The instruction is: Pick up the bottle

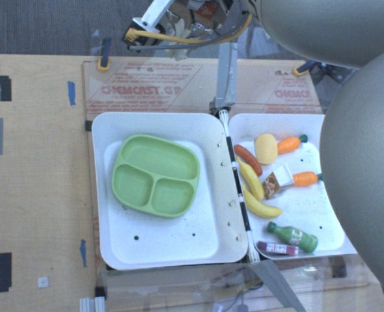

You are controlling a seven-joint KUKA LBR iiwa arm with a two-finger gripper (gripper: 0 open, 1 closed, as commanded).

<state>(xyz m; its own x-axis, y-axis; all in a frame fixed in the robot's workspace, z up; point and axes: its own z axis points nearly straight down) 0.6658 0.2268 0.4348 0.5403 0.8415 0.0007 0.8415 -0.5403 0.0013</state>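
I see the bottle (293, 236) lying on its side at the lower right of the frame, in the right bin (322, 229), near a banana (260, 205). Its long axis runs left-right, cap pointing upper left. The arm (361, 142) looms at the right; I cannot tell how its grasping end stands.
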